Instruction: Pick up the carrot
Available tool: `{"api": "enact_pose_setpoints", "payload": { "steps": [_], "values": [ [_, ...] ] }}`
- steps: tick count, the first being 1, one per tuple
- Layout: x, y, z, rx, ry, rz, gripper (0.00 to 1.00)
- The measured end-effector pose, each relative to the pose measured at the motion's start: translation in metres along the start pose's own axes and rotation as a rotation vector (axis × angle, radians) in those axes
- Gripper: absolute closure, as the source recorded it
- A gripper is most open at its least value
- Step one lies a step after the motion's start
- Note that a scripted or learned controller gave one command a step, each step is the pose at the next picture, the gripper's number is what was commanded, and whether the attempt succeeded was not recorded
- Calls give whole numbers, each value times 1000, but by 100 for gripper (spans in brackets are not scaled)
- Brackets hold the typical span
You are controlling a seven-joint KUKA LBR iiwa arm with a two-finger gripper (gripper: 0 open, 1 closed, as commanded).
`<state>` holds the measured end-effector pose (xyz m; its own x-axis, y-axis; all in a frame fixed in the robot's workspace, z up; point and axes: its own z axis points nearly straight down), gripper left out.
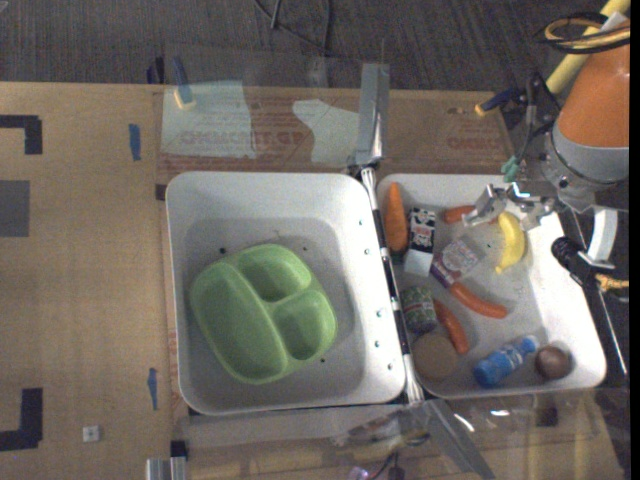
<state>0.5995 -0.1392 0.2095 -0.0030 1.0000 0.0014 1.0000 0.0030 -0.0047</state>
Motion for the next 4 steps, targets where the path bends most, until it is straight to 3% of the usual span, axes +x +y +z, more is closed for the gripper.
{"api": "enact_pose_setpoints", "payload": {
  "steps": [1,2,3,4],
  "values": [
    [20,-30,95,0,0,-14,0],
    [51,-35,27,-2,-1,-34,0],
    [7,-85,106,-24,-5,18,0],
    [7,-85,106,-25,-5,18,0]
  ]
}}
